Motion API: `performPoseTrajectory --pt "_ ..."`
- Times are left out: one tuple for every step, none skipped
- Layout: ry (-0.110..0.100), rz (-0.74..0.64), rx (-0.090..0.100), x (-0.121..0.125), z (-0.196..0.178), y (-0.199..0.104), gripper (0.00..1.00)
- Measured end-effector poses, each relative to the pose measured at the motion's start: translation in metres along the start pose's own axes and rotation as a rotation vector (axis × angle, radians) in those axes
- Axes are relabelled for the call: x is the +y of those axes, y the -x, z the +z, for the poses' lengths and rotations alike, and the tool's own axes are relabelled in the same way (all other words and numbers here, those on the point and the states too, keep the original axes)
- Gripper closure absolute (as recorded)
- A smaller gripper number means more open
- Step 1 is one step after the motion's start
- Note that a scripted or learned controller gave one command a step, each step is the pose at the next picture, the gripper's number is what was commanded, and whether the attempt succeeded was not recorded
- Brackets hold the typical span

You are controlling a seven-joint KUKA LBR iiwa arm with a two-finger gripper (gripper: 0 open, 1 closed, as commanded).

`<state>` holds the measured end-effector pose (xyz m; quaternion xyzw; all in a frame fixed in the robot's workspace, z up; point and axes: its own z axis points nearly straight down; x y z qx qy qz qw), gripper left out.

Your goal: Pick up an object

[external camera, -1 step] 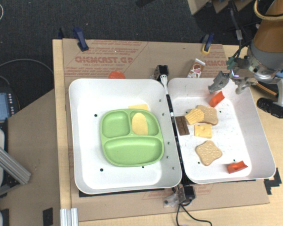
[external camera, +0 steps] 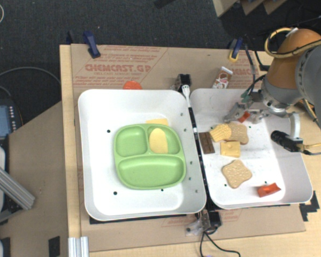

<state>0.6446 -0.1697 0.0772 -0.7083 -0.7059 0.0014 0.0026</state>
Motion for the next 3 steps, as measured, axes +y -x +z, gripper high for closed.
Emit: performPoseTrajectory --pt "-0.006 -0.003 0.021 0.023 -0.01 0.048 0.0" --pt "0.005 -0.01 0.002 0.023 -0.009 -0.026 0.0" --pt "0.008 -0.005 -0.002 0.023 -0.02 -0.021 1.0"
